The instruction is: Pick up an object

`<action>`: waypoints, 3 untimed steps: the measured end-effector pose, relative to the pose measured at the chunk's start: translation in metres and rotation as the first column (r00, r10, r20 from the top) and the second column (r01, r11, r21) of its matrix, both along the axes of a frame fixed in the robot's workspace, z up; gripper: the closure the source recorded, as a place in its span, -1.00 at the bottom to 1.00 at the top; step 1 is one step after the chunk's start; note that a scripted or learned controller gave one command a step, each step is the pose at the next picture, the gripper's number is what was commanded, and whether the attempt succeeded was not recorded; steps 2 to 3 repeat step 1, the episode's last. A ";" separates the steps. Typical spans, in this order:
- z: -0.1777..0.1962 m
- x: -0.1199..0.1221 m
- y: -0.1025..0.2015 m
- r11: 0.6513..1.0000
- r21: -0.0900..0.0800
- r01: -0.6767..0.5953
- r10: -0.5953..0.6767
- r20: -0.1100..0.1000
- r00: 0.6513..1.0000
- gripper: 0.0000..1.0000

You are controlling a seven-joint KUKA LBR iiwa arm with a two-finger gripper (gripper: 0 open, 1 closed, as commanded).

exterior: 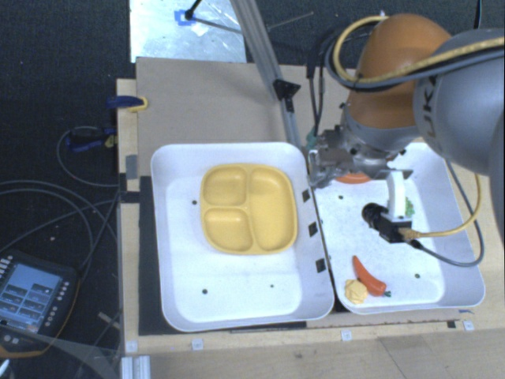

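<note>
Counted two white bins. Left bin [181, 290]: one yellow divided plate [248, 209]. Right bin [442, 290]: one orange carrot [369, 275] just beside one yellow lump [356, 291], near side; gripper [325, 168] far-left, grasp undetermined.

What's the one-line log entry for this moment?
tool: back-left corner of right bin | left bin: yellow plate | right bin front: orange carrot, yellow piece

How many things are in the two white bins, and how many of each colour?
Yellow: 2 (the divided plate and the small lumpy toy)
Orange-red: 2 (the long carrot-like toy and the orange piece half hidden under the arm)
Total: 4 that I can make out
</note>
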State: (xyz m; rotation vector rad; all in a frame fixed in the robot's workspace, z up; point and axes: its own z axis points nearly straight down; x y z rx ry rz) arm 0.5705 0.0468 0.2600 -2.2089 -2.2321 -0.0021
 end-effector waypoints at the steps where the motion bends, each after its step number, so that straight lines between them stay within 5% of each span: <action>1: -0.020 -0.028 0.042 1.000 0.000 0.000 0.000 -0.002 1.000 1.00; 3: -0.020 -0.028 0.042 1.000 0.000 0.000 0.000 -0.002 1.000 1.00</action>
